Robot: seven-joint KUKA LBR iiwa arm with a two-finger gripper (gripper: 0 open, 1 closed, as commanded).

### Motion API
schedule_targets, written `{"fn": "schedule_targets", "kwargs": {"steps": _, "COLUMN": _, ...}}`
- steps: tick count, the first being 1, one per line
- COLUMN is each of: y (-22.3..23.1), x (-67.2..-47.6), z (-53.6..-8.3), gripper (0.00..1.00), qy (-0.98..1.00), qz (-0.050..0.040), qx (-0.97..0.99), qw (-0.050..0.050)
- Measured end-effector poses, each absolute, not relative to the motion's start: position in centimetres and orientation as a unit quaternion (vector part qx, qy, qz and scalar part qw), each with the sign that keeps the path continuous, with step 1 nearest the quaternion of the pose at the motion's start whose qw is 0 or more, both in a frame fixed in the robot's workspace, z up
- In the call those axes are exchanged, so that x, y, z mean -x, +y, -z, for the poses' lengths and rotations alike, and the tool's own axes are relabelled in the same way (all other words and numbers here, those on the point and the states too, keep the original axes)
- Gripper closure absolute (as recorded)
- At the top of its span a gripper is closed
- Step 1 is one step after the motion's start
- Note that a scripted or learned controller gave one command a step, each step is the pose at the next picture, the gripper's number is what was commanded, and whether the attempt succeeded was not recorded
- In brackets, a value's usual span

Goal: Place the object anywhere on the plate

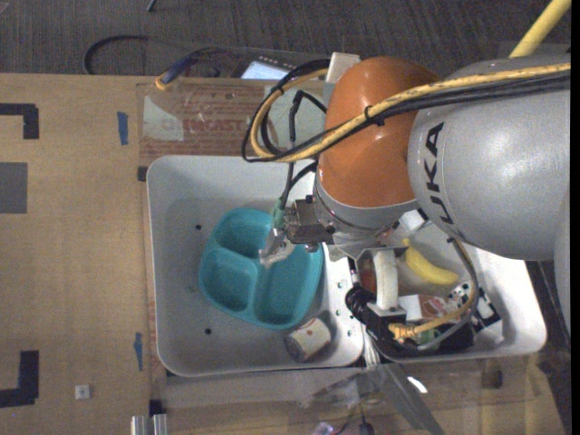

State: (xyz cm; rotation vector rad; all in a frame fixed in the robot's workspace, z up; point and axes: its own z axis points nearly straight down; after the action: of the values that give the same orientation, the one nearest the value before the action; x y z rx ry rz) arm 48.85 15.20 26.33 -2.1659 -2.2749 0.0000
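A teal divided plate (258, 275) lies in the left white bin (172, 243), near its middle. My gripper (275, 246) hangs over the plate's upper right part, at the rim between two compartments. The arm's big orange and grey wrist covers what is behind the gripper. I see no object clearly held at its tip. A small pale can with a red mark (309, 338) lies on its side in the left bin, just below the plate's lower right corner. A yellow banana (430, 267) lies in the right bin (521, 320), partly hidden by the arm.
The right bin also holds a reddish thing (367, 271) and a colourful small item (426, 330), both partly hidden by the arm. Brown cardboard (72, 243) with blue tape marks covers the bench to the left of the bins.
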Motion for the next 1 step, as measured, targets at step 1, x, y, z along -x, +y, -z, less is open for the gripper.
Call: {"fn": "schedule_targets", "kwargs": {"steps": 1, "y": 15.25, "x": -48.89, "z": -27.28, "gripper": 1.0, "qy": -0.724, "qz": -0.0001, "qx": 0.69, "qw": 0.001}}
